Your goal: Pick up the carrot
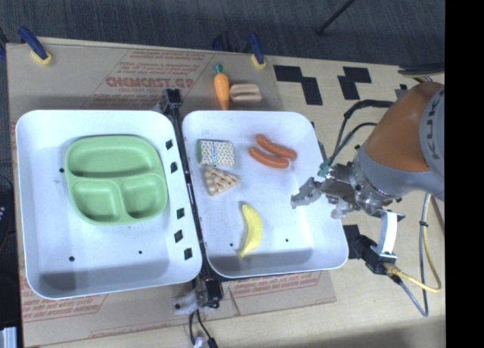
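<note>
Fingers: hovering over the right part of the right bin; I cannot tell if they are released or clenched.
Nearby: sausages, banana, wafer and a cracker pack are lying in this bin.
Carrot: lying outside, on the surface just beyond the bin's far rim, beside a small hot dog.
Handling: probably light, stiff, smooth plastic; gripping across the thick orange middle is looking safest.

The carrot lies on the bench behind the right bin, just left of a bun; a divided tray sits in the left bin, and the gripper hovers over the right bin's right side
</note>
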Robot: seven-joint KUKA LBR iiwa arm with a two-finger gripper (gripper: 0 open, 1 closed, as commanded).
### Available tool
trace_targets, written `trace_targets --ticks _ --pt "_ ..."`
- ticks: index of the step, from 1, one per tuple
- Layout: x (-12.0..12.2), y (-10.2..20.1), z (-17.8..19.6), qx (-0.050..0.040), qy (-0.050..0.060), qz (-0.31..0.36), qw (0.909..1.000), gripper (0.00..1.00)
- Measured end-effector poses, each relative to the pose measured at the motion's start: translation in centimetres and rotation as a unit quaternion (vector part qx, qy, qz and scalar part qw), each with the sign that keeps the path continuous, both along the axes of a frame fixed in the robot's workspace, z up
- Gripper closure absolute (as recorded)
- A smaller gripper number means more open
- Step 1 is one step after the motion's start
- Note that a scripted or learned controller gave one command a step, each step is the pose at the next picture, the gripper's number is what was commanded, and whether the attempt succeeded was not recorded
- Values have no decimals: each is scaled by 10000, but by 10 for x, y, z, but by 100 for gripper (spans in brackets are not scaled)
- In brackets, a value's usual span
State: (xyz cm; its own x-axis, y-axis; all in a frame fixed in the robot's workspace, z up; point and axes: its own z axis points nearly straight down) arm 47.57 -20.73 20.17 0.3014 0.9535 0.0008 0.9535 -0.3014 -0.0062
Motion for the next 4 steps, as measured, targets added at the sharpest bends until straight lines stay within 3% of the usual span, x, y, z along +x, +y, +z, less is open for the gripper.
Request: trace_targets --ticks 1,2,3,4 --pt "4 60 -105 -34 -83 -1192 9928 0" --pt "1 10 -65 -5 -5 -1586 9873 0" --pt "111 74 -68 -2 -3 -1533 9882 0" --pt "81 13 -111 -6 12 -2851 9585 0"
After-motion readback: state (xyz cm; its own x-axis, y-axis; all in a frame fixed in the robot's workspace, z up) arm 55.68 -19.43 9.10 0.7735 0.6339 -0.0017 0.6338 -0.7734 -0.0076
